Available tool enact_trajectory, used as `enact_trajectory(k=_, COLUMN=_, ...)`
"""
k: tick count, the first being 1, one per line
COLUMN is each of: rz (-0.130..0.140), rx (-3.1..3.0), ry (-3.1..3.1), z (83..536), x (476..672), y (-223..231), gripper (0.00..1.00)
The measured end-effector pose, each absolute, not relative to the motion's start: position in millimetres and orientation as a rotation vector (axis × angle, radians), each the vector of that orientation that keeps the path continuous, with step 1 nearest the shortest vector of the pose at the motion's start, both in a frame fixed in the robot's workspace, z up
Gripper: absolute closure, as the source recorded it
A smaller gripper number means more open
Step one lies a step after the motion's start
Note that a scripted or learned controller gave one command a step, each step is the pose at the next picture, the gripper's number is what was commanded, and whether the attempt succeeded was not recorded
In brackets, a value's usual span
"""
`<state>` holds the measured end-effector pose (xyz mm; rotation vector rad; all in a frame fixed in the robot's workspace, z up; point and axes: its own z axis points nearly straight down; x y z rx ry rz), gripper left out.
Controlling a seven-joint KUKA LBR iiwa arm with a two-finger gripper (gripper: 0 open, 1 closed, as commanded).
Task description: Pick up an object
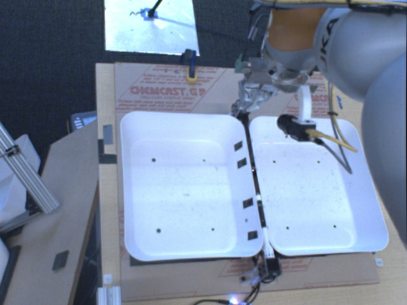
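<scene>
Nearest, on the tabletop (108, 189), two white bins are being carried side by side: the bin beneath the arm (331, 245) and the other bin (184, 251). Their inner walls are touching along a seam where four black clips (248, 203) are being seen. On both floors only small dark dots (154, 160) are being made out, too small to be called an object with any confidence.

A grasp aimed at one of these dots is being judged likely to close on bare plastic and come up with nothing. The place of the object to be picked therefore cannot be told, nor its long axis, nor which way it is pointing.

At the far end of the seam the gripper (249, 105) is being held low, just over the bins' far rims. Whether it is apart or together cannot be told through the blur. A descent from there is being judged a risk, since the rims or the farthest clip could be struck.

Beyond, by the tabletop's far edge, a blue and yellow clamp (190, 65) is being seen.
</scene>
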<state>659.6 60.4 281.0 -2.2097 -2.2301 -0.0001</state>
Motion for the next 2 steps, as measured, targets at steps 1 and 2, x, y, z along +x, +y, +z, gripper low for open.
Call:
enact_trajectory(k=1, rz=-0.019, rx=-2.215, ry=-2.237, z=391, x=669.5, y=114, gripper=1.0)
enact_trajectory(k=2, rz=-0.027, rx=-2.222, ry=-2.237, z=546, x=668.0, y=124, gripper=1.0)
